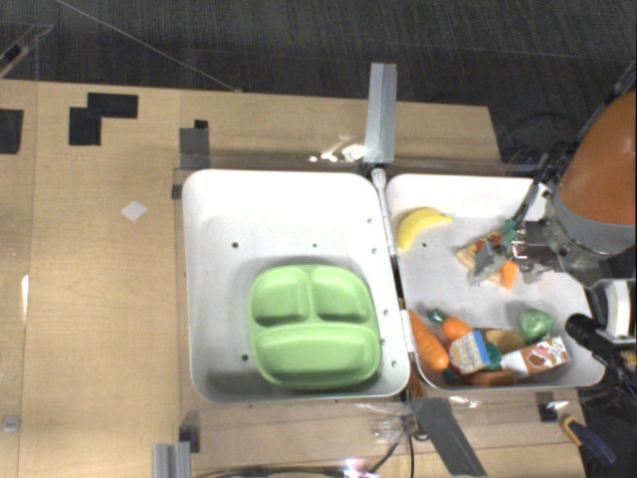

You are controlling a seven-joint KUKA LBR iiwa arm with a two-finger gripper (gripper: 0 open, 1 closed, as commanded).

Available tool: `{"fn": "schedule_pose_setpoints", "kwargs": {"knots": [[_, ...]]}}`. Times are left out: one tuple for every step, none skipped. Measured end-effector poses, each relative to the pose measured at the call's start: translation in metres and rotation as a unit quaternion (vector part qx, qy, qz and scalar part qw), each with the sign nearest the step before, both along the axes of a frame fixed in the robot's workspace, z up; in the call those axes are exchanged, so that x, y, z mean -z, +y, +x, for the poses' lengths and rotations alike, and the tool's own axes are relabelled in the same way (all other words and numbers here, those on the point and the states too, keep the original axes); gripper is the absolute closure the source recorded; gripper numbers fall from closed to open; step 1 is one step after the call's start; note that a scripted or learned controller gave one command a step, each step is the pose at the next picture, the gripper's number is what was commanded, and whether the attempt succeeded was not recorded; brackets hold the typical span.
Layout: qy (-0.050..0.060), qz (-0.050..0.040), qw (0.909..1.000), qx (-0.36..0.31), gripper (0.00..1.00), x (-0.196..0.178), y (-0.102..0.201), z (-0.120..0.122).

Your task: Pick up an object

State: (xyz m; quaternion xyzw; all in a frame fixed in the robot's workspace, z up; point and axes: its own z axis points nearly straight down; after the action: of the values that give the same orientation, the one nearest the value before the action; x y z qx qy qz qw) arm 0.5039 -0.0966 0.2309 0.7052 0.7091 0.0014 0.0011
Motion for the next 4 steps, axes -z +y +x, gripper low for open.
{"fn": "schedule_pose_setpoints", "kwargs": {"knots": [[0.001, -0.0001, 0.9992, -0.040, 0.00, 0.126, 0.010, 0.018], [-0.012, -0.0013, 0.9993, -0.037, 0.00, 0.138, 0.010, -0.009], [-0.009, -0.0012, 0.9988, -0.048, 0.00, 0.139, -0.018, 0.047], [-0.005, -0.0005, 0.9995, -0.032, 0.00, 0.138, -0.012, 0.000]]}}
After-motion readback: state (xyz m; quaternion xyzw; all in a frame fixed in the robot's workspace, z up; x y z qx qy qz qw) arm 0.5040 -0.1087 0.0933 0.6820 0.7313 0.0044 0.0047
